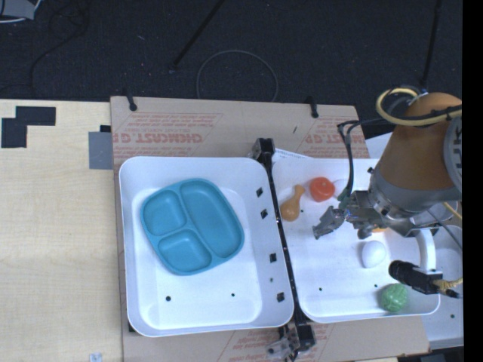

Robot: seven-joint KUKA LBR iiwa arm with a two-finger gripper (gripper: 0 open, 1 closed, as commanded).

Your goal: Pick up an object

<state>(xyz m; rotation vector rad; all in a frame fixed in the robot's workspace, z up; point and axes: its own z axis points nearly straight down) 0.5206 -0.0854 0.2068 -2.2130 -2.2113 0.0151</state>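
**Choosing a target and closing on it squarely**

The gripper [326,226] hangs over the middle of the right bin [332,296], and nothing can be seen held in it. Whether it is spread or pressed together cannot be told from this slanted view.

Four candidates lie in that bin:
- A tan club-shaped toy [292,204] sits close to the bin's left wall, toward the far edge.
- A red ball [322,188] lies just beside it, nearer the far edge.
- A white egg [373,254] rests toward the right side.
- A green ball [393,298] sits in the near right corner.

The left bin [151,311] carries just a blue divided plate [192,225], well apart from the tool.

The tan toy and the red ball look like the nearest picks. The robot would do well to commit to one, centre over it before descending, and close across its narrowest part. For the toy, that probably means gripping across its slim neck rather than along its length. The balls and the egg may roll away from an off-centre squeeze. The bin's left wall could also block a descent that drifts too close to it.
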